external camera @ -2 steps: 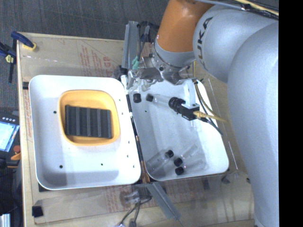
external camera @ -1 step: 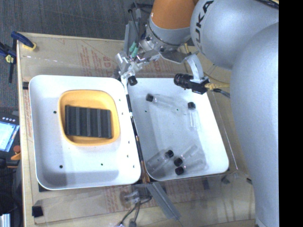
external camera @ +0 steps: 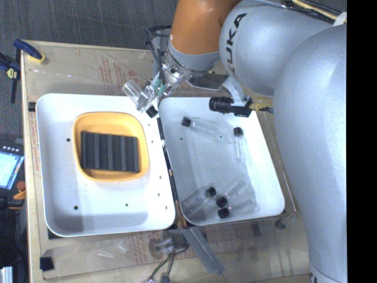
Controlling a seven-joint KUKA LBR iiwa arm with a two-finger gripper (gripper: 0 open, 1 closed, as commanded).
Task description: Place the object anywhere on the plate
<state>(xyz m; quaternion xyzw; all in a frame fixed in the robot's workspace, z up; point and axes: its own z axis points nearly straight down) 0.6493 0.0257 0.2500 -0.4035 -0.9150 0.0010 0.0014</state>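
A yellow plate [external camera: 109,120] lies in the left white bin [external camera: 59,205], and a black ridged block [external camera: 111,152] rests on it. My gripper [external camera: 145,99] hangs over the far end of the divider between the two bins, just beyond the plate's far right corner. It is shut on a clear vial [external camera: 133,91] with a black cap, held at a slant above the bin rims. More clear vials with black caps lie in the right bin [external camera: 265,175]: one [external camera: 197,123] near the far left and one [external camera: 238,145] by the right wall.
Several more capped vials [external camera: 215,200] cluster at the near edge of the right bin. The arm's big grey body covers the right side of the bench. A blue-handled tool [external camera: 26,49] sits at the bench's far left corner.
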